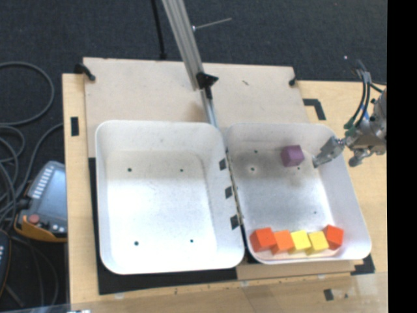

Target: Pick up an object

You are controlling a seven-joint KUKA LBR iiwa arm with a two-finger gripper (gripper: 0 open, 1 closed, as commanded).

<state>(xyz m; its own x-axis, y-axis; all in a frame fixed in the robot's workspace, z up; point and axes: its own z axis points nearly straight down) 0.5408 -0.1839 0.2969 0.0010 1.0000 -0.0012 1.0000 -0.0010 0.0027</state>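
Note:
A purple cube (292,155) lies in the far part of the right bin (344,194). Along that bin's near wall runs a row of blocks: an orange one (262,238), a second orange one (283,241), two yellow ones (300,240) (317,240) and an orange-red one (333,236). My gripper (341,155) hangs over the right bin's far right rim, to the right of the purple cube and apart from it. Its two fingers (324,153) are spread open with nothing between them.
The left bin (111,194) sits beside the right one on the wooden bench. A slanted metal rail (186,38) rises from the back between the bins. Cables and a handheld pendant (45,197) lie on the floor to the left.

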